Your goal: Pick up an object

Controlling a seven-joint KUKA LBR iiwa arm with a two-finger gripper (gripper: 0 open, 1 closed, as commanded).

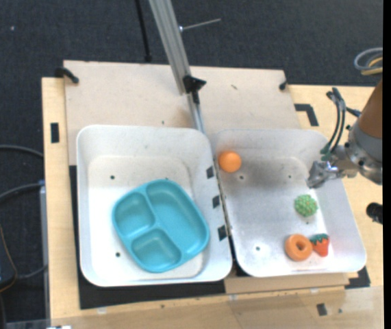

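**Camera view: gripper low at the right bin's edge, four small toys to choose from**

Camera view, looking down at a slant. Shallow white plastic bin on the right holding four small things: small round orange ball near the far left corner, bumpy green round toy toward the right wall, orange ring-shaped doughnut toy close to the near edge, small red strawberry-like toy with a green top touching or just beside the doughnut. Shallow white bin on the left carrying a light blue plastic plate with three compartments.

Grey two-finger gripper over the right bin's far right part, just beyond the green toy, apart from it. Nothing seen between the tips. Open or closed: cannot tell, too small and blurred.

Handling, as judgement:
- Green toy nearest, so likeliest target. Probably light, perhaps a little soft; bumpy skin should grip well. Best taken across the middle.
- Ball: light, smooth, likely to roll away if nudged. Centred pinch needed.
- Doughnut: pinch across one side of the ring. Strawberry crowding it.
- Plate: wide and flat, only the rim graspable.
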